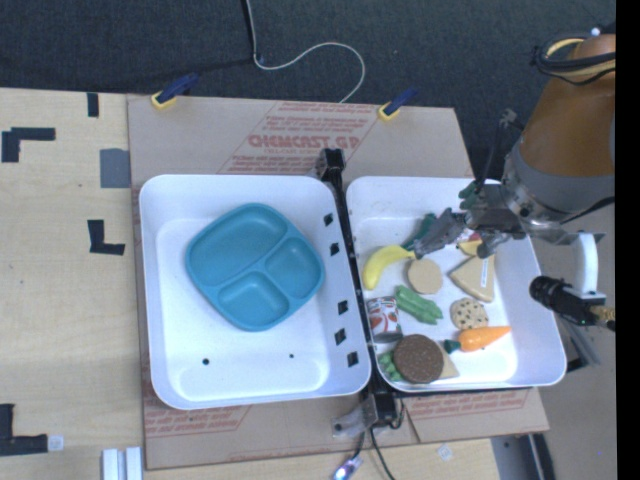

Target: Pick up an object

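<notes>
While hovering over right bin (545,368), pincer (428,236) spread wide above banana (385,264).

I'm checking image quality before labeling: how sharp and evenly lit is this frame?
Camera view: soft overall, small toys in the right bin blurry; lighting even, only faint shadows under the blue plate; no strong glare on the left bin; the tool looks smeared.

R bin (540,368) crowded w/ food | L bin (170,268): tray (256,265) centre, edges free
</notes>
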### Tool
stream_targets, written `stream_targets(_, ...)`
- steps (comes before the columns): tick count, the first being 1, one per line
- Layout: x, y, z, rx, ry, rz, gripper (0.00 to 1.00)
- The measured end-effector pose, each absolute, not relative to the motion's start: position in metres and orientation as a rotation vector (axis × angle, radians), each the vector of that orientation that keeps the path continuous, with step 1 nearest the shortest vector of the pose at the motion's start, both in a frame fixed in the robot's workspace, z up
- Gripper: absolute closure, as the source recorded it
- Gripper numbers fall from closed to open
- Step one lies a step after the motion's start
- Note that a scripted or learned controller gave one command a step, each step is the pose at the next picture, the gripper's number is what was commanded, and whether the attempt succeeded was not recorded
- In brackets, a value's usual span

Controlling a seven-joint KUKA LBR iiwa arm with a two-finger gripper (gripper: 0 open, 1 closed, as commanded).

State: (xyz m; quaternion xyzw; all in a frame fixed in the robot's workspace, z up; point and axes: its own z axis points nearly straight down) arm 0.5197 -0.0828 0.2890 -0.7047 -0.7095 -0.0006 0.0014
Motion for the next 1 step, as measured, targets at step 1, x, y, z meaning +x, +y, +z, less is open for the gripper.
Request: stream_targets(1, 0.4816, -0.0325, 0.2796, -2.212, -2.223, 0.004, 0.0)
